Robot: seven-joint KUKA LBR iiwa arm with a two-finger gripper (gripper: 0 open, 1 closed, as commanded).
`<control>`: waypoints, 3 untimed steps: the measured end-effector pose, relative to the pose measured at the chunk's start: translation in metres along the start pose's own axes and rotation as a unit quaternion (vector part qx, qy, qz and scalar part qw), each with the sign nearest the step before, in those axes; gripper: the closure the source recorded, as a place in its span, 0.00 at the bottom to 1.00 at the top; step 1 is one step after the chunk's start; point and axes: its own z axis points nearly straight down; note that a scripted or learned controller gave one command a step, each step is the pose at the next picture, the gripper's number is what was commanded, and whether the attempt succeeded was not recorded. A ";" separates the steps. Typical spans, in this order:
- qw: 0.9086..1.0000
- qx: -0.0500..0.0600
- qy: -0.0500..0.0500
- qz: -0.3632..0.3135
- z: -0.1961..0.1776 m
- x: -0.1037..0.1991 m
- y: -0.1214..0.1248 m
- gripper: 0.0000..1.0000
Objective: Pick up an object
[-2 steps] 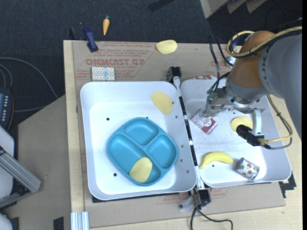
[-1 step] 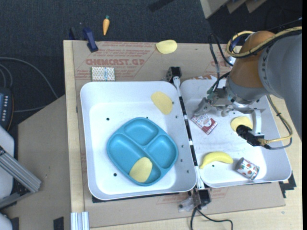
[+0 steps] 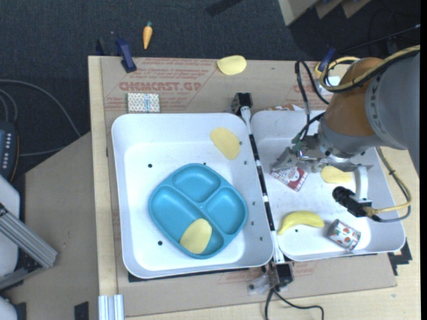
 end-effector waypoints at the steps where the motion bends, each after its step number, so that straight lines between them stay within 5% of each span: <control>1: 1.000 -0.001 0.000 0.000 -0.010 0.001 0.001 1.00; 2: 1.000 -0.001 0.000 0.000 -0.010 0.001 0.001 0.00; 3: 1.000 0.000 -0.001 0.000 0.000 0.005 -0.020 0.00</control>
